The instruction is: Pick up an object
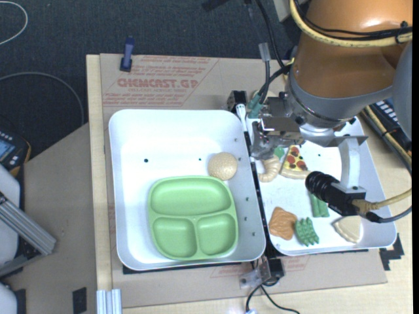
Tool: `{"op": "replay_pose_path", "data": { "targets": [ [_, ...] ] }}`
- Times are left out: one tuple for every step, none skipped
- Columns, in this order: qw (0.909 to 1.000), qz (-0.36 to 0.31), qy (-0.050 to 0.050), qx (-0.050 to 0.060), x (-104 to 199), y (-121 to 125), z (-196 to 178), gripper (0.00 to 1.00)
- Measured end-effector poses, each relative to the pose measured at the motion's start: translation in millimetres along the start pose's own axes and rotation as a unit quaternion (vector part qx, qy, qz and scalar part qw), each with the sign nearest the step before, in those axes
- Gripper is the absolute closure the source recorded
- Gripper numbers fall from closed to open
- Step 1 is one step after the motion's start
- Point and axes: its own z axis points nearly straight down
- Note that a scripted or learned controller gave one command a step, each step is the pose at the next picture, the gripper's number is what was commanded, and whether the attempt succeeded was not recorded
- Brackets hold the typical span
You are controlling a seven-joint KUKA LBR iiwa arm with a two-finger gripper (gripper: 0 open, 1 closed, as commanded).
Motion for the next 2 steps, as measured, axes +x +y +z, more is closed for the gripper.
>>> {"op": "replay_pose_path", "data": {
  "targets": [
    [0.9999, 0.002, 0.002, -0.012, -54.4, 0.9, -85.0, 1.0],
    [1.0, -0.002, 0.001, -0.001, -22.3, 0.3, 11.5, 1.0]
  ]
}}
